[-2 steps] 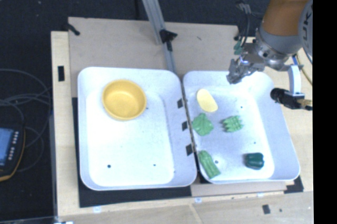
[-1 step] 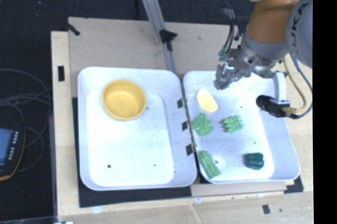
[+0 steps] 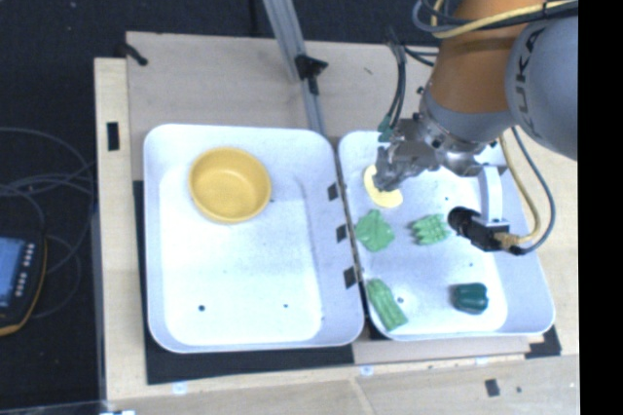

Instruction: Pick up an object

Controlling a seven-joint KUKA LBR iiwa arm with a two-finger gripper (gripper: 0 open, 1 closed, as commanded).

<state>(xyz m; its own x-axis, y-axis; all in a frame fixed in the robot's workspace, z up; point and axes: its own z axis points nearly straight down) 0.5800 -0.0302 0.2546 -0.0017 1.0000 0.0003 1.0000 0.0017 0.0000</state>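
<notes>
A fixed overhead camera looks down at a slant on a wooden bench carrying 2 shallow white bins side by side. The left bin [image 3: 243,306] holds 1 yellow bowl [image 3: 230,184], sitting upright near its upper-left corner, well apart from everything else. The right bin [image 3: 531,306] holds the loose pieces, which are spread out rather than heaped, probably so each can be taken alone: a pale yellow disc [image 3: 384,197] near the bin's upper-left, a crumpled green piece [image 3: 374,232] just below it, a small ridged green piece [image 3: 428,229] to its right, a long green piece [image 3: 386,305] by the lower-left rim, and a dark green block [image 3: 469,298] toward the lower-right. The grey arm with its orange band reaches in from the right, and its gripper [image 3: 389,171] hangs low over the pale yellow disc, covering the disc's upper edge (so that disc looks like the intended target, judging by position alone). Whether the gripper is spread or closed cannot be told, since the wrist housing hides its tips, and nothing can be seen gripped. A black cable fitting [image 3: 472,226] dangles from the arm over the bin's right half. A slanted metal rail [image 3: 282,23] crosses the bench above the gap between the bins.
</notes>
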